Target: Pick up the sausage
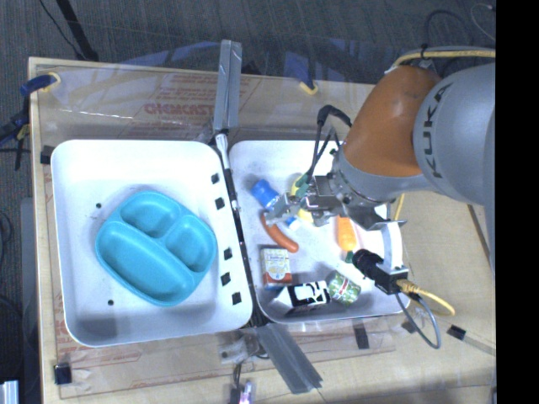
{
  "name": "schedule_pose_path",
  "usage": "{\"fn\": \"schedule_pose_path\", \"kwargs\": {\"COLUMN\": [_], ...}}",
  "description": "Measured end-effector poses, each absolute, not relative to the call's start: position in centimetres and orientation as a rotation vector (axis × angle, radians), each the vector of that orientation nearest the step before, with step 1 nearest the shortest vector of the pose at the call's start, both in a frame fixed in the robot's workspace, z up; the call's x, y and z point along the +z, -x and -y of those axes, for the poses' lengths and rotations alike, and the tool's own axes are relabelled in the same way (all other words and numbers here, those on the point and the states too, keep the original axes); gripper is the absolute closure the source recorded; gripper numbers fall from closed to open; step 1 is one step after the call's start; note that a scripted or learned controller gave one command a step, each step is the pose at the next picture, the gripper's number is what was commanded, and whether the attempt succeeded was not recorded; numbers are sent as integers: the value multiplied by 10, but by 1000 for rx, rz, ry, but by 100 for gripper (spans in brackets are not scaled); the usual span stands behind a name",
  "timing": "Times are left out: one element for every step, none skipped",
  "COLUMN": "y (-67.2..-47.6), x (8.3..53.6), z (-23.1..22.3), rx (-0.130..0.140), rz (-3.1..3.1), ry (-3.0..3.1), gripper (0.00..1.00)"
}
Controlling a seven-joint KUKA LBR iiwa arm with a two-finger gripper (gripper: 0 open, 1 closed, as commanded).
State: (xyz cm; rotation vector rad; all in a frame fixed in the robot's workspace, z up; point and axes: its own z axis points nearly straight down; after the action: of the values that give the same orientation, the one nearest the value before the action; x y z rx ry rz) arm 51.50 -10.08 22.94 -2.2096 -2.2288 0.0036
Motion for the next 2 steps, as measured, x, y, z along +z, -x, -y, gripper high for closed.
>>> {"fn": "schedule_pose_path", "kwargs": {"y": [-542,-543], "x": [91,101], "z": [134,134], "rx": [2,2], "rz": [2172,2179], "ry": [2268,2262], "gripper": [0,100]}}
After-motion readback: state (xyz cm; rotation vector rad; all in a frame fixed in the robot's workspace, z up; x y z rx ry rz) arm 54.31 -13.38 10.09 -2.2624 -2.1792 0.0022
